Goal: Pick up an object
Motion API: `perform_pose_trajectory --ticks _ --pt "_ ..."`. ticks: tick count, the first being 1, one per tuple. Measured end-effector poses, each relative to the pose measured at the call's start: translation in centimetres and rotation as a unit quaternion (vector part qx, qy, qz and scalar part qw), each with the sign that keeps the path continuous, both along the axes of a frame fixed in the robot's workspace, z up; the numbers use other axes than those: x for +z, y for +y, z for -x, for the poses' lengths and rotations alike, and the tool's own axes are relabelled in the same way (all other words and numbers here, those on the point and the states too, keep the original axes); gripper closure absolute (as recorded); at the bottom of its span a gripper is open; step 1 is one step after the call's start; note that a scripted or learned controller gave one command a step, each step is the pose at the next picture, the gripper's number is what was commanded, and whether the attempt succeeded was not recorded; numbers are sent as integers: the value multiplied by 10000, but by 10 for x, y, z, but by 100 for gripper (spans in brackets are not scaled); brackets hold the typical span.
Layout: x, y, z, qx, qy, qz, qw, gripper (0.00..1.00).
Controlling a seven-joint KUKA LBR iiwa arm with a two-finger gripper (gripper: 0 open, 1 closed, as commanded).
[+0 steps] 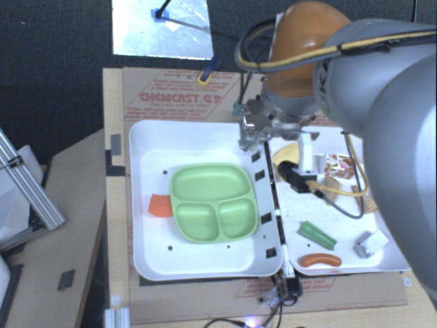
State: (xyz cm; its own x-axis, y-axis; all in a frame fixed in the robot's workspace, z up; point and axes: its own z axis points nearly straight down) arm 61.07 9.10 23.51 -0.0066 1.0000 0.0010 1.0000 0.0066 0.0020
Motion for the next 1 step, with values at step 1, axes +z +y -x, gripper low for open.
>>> perform_pose_trajectory --ticks 1 --pt "-8 -8 -8 -29 -3 8 10000 100"
